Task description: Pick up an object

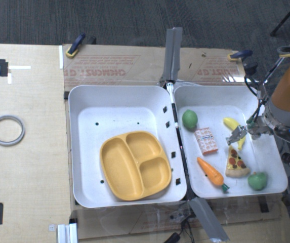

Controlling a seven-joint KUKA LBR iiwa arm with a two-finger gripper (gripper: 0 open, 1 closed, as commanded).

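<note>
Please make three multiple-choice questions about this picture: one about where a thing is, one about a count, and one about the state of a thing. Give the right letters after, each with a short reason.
1. Where does the yellow divided plate lie?
A. In the left bin
B. In the right bin
C. On the bench outside the bins

2. How many green round toy fruits are in the right bin?
A. One
B. Two
C. Four

3. How does the toy carrot lie?
A. Standing upright on its tip
B. Flat on the bin floor, slanted, apart from the gripper
C. On top of the divided plate

Answers:
1. A, the plate rests on the floor of the left bin.
2. B, one sits near the divider and one in the near right corner.
3. B, the carrot lies flat beside the pizza slice, with the gripper farther back by the banana.
</note>
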